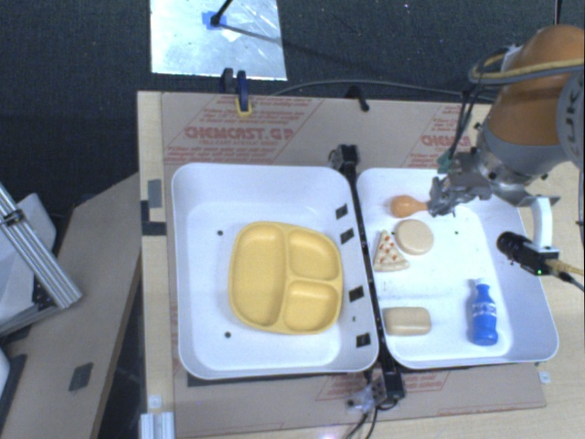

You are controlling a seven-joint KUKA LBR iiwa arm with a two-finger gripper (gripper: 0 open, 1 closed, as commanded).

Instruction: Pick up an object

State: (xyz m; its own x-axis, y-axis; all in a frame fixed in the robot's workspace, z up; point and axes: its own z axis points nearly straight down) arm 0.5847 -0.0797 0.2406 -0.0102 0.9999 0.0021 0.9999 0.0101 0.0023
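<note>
Food toys lie in the right bin [512, 341], and my gripper [442, 199] hangs over its back part. An orange piece [403, 206] sits just left of my tip, a round biscuit [414, 238] just in front of it. My grip state I cannot tell.

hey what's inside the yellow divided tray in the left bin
Nothing visible: all three compartments of the yellow divided tray show bare yellow plastic. The tray lies flat in the left bin, so the bin floor beneath it is covered and can't be checked.
</note>
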